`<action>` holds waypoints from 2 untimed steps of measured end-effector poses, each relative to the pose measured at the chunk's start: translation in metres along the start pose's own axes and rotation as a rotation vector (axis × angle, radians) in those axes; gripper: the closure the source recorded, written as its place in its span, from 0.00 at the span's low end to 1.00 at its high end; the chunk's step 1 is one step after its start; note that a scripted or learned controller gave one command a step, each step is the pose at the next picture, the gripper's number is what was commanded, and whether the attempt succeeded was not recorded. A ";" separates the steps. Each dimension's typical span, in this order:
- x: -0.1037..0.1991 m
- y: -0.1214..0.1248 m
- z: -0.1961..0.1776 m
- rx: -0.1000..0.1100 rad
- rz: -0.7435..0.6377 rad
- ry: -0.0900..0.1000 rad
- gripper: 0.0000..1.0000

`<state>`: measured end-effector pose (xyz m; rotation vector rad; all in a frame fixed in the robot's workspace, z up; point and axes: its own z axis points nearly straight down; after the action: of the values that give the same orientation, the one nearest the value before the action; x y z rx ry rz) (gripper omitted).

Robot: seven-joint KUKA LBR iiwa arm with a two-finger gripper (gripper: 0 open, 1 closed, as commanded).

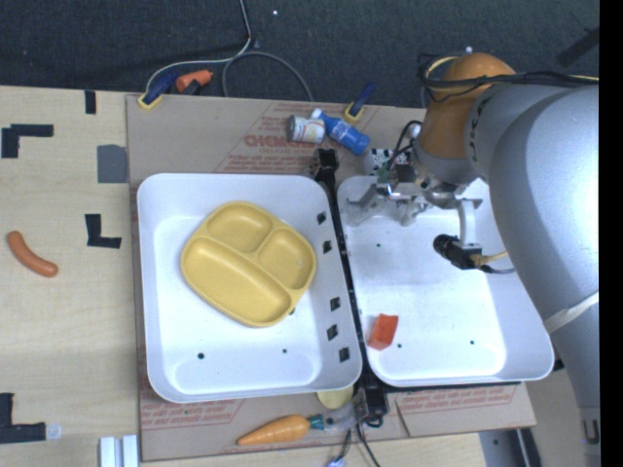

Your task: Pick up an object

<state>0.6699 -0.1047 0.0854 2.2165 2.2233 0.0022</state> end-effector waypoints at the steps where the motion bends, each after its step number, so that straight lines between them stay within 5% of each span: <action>1: 0.000 0.000 -0.011 -0.001 -0.001 -0.002 1.00; 2: 0.000 -0.001 -0.010 0.000 -0.001 -0.003 0.00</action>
<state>0.6692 -0.1049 0.0953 2.2139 2.2232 -0.0006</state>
